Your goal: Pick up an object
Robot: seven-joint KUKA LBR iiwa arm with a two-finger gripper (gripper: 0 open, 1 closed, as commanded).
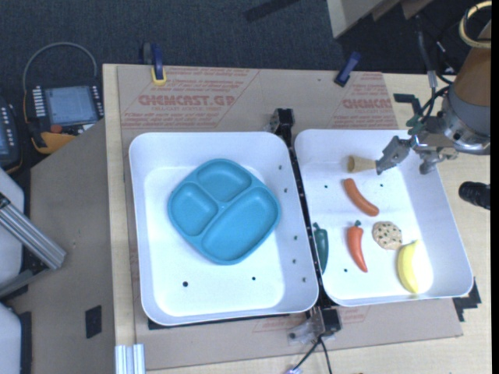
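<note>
Hand [408, 156] spread, empty, hovering over back of right bin [444, 209]. Nearest target: sausage [360, 196], lying just in front of it, diagonal. Advise descending with fingers across its short axis, clear of tan piece [360, 163].

Blue divided plate [224, 209] sits mid left bin [148, 162], tilted. Right bin [444, 201] just beside it at 3 o'clock. Cardboard sheet [234, 92] w/ red print under both. Blue-yellow clamp [157, 63] at 12 o'clock edge; handheld screen [69, 104] at 10 o'clock, off the bench.
</note>
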